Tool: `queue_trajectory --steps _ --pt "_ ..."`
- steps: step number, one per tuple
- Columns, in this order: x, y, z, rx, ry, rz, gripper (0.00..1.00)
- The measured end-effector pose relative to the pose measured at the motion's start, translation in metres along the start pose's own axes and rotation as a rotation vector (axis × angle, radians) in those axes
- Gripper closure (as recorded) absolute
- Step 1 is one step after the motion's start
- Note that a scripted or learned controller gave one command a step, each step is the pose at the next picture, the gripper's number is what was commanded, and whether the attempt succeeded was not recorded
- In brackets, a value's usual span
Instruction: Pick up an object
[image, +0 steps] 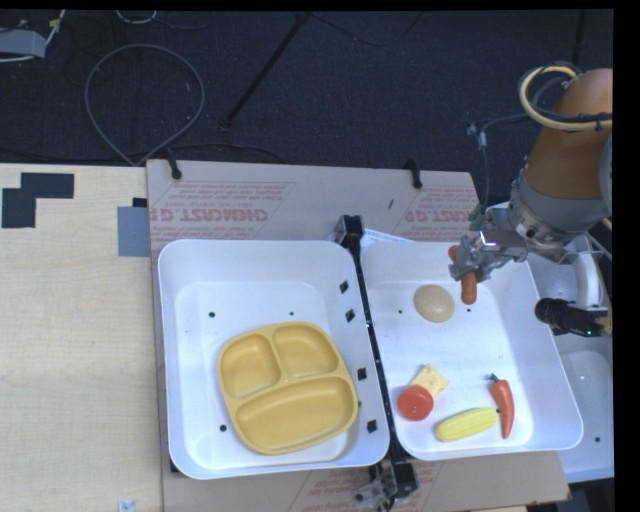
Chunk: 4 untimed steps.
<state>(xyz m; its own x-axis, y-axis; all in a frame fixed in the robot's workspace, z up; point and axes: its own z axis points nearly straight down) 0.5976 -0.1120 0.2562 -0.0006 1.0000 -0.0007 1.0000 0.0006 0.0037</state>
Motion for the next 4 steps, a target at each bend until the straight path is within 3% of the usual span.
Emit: queue_trajectory --steps 2,4 --pt "0.090 -0.030 0.022 0.009 0.003 -0.003 1.00" --pt "0.197 -0.080 0.035 0.011 0.003 -0.005 1.00"
